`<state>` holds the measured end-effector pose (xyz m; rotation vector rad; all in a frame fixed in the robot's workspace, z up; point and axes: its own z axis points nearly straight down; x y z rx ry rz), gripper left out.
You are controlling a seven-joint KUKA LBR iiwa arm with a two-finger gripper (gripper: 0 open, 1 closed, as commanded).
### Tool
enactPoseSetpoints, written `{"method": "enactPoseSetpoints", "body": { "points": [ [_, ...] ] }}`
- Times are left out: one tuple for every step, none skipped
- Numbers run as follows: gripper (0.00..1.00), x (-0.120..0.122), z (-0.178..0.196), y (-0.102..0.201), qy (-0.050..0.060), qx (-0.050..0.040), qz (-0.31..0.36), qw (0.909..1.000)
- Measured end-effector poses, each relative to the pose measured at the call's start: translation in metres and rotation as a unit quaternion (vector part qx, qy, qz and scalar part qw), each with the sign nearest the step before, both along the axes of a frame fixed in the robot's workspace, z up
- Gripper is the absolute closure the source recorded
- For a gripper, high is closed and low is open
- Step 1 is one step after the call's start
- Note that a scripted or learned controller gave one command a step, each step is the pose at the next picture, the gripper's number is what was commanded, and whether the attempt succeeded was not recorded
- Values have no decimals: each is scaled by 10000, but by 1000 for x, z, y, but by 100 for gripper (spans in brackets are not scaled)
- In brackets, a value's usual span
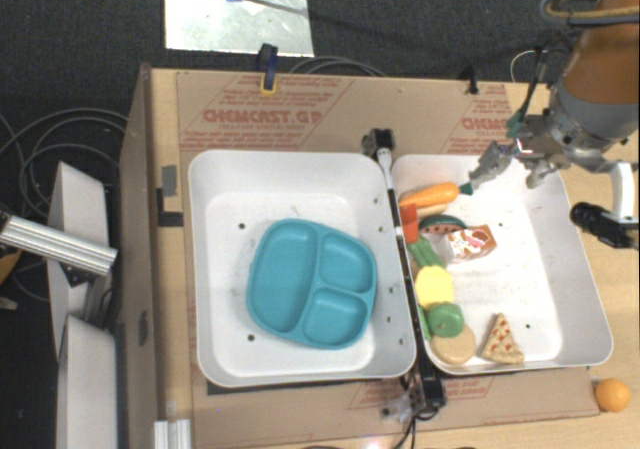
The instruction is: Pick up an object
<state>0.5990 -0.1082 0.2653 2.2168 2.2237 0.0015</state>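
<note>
The two shallow white bins sit side by side on the cardboard-covered tabletop (300, 107), presumably so that one serves as the source of things and the other as a drop place: the left white bin (225, 187) carries a turquoise plastic divided plate (312, 282), while the right white bin (560, 267) has its toys crowded along its left wall. There lie an orange plastic carrot (430, 197), a small red-and-white printed packet (468, 243), a green plastic vegetable stick (424, 253), a round yellow plastic lemon (434, 287), a round green plastic piece (446, 318), a tan round cookie (455, 346) and a toy pizza slice (501, 340). The claw (512, 163) hangs over the upper part of the right bin with its two fingers spread apart and nothing between them. The carrot is the nearest thing, just beside and slightly below-left of the left fingertip; the rest lie farther down the bin. An orange ball (611, 395) rests on the tabletop outside the bin.
</note>
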Motion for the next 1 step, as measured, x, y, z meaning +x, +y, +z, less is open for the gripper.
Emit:
{"method": "enactPoseSetpoints", "body": {
  "points": [
    [0, 17, -133, 25, 34, 11, 20, 10000]
  ]
}}
